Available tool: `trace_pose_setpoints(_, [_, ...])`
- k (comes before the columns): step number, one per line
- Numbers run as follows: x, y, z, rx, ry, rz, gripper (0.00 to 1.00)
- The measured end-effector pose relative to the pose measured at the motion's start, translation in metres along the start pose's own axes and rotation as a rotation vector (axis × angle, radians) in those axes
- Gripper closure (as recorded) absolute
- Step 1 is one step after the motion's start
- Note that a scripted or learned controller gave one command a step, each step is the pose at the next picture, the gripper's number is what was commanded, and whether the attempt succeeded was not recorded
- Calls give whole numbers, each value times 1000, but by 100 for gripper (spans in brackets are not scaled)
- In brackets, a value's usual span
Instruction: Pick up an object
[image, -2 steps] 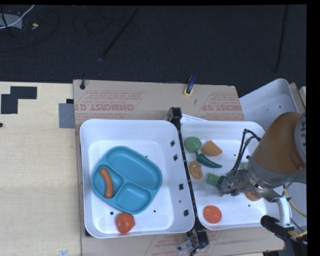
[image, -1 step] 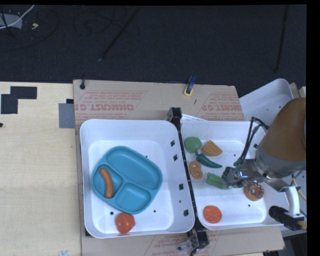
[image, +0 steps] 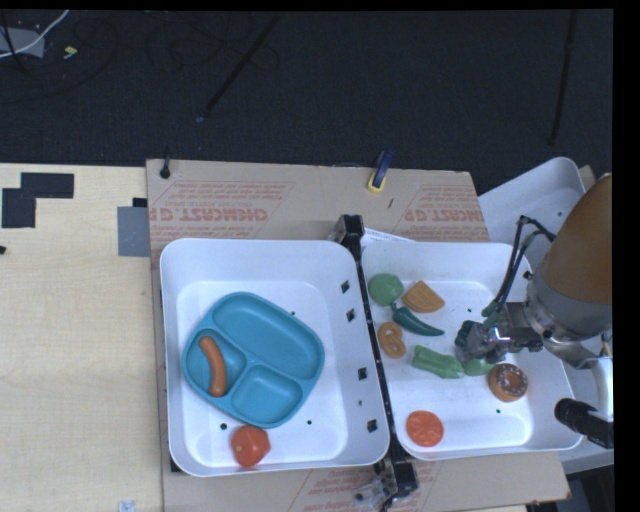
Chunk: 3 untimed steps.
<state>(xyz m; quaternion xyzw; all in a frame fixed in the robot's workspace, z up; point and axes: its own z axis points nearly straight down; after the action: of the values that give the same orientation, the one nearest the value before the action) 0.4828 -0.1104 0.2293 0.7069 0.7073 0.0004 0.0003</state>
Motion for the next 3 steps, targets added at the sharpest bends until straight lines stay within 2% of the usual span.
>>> trace_pose_setpoints(2, [112, 41, 10, 3, 2, -6, 100])
trace_pose_setpoints(3, [138, 52, -8, 3, 1, -3, 100])
